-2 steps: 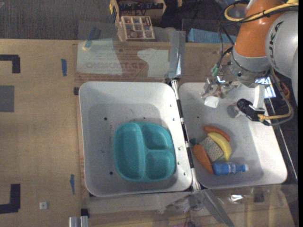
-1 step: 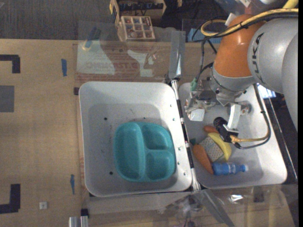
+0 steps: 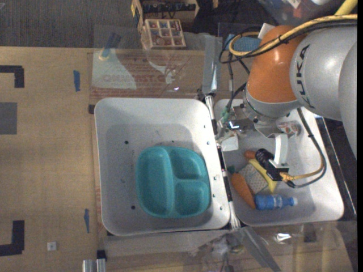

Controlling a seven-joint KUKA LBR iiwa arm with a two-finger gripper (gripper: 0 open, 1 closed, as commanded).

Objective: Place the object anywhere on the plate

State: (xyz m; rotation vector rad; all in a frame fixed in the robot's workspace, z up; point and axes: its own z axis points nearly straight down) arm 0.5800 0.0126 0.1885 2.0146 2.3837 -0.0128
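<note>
A teal divided plate [image 3: 170,180] lies in the left white bin [image 3: 113,123], with nothing on it. My gripper [image 3: 231,134] hangs over the left edge of the right bin [image 3: 323,197], close to the wall between the two bins, with the grey and orange arm above it. Below it in the right bin lie an orange carrot [image 3: 242,189], a blue bottle [image 3: 274,201] on its side and a yellow-edged grey brush [image 3: 258,175]. A small orange piece [image 3: 250,154] sits just right of the gripper. I see nothing held.
A small red and white item [image 3: 290,128] lies partly under the arm at the back of the right bin. Beyond the bins stand a wooden box of blocks [image 3: 164,33] and a cardboard box [image 3: 164,4]. Bare bench stretches to the left.
</note>
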